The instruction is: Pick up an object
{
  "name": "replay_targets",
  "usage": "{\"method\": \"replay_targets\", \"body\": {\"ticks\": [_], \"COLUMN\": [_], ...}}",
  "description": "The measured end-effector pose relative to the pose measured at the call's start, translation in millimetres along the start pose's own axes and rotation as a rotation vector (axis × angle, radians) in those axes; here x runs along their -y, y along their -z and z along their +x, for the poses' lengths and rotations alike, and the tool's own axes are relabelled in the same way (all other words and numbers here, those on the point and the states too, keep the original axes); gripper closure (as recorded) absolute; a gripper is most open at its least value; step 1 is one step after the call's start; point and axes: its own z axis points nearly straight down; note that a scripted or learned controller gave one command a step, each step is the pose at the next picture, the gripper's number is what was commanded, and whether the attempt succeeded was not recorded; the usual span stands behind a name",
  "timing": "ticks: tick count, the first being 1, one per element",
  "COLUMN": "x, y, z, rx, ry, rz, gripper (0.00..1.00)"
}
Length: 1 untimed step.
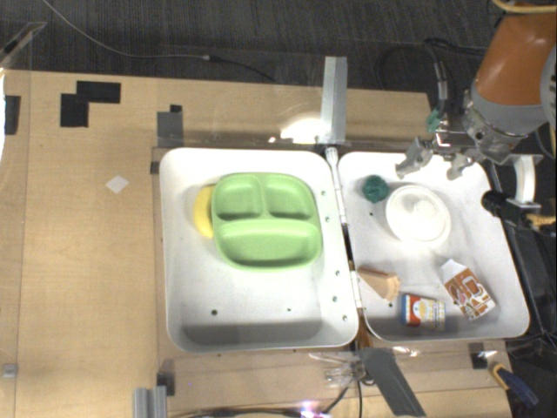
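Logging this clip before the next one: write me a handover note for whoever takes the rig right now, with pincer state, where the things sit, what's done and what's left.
Pincer: open, holding nothing, above the far edge of the right white bin.
Right bin: small teal ball and round white lid-like disc just below the pincer; tan wedge-shaped block, small labelled can lying on its side and brown-and-white snack packet along the near side.
Left white bin: green divided plastic plate lying partly over a yellow object.
Done: nothing picked.
Left: descend, grasp one object, lift.

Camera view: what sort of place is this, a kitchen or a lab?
Most likely a robot lab bench, not a kitchen: two white bins fixed side by side on a wooden bench, an arm overhead, and loose cables.
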Motion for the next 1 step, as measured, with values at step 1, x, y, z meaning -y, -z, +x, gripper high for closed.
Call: {"method": "replay_targets", "body": {"ticks": [1], "x": [0.0], "y": [0.0], "z": [0.0], "rx": [0.000], "ry": [0.000], "rz": [0.000], "gripper": [0.00]}}
